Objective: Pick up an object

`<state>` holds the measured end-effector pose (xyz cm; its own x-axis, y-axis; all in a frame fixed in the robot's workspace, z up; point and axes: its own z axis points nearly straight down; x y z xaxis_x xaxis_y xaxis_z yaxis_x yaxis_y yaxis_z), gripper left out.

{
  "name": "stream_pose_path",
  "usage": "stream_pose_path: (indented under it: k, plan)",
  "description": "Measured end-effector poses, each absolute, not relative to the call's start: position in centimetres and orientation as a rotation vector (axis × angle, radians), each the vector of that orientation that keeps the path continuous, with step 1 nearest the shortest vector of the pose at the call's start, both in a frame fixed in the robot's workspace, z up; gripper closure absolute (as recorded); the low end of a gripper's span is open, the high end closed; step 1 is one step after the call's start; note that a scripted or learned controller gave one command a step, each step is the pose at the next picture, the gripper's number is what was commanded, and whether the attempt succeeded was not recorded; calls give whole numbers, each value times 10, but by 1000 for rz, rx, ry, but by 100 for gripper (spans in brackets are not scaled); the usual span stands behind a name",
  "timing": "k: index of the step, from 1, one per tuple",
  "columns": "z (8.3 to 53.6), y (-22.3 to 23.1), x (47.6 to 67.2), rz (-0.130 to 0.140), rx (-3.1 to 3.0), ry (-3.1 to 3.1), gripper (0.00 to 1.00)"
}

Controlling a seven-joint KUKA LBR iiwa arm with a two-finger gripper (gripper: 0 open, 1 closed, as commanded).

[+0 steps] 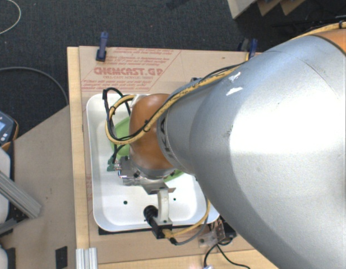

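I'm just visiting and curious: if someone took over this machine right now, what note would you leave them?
Gripper: down in the white bin, tucked under the wrist of the arm; open or shut cannot be told.
Things: a green thing lies in that bin, mostly covered by the arm.
Done: no pickup can be seen.
Left: grasp an object and lift it out.
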<state>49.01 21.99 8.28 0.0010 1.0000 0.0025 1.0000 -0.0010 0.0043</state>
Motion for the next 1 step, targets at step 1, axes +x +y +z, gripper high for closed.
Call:
stream_pose_path:
  k: [1]
  plan:
    - [102,221,494,30,2219,2213,100]
